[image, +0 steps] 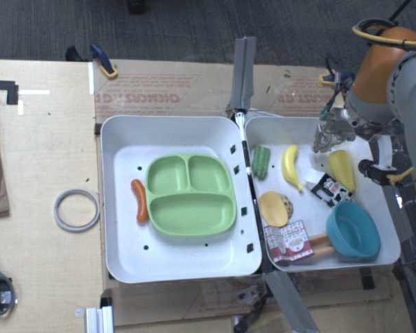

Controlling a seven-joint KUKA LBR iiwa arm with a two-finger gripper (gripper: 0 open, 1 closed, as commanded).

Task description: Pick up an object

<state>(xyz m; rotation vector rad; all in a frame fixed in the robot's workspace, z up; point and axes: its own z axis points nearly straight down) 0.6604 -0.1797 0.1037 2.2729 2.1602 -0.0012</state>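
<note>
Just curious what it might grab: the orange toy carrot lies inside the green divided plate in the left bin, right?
Not quite. In the camera view, the orange toy carrot lies beside the green divided plate, off its left edge on the left bin's floor.

Two bins (118, 207), one banana (290, 166), one bowl (353, 231).

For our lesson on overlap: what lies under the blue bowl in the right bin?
A wooden stick runs under the blue bowl, its left part showing beside a red packet. Its far end and the bin floor beneath are covered.
</note>
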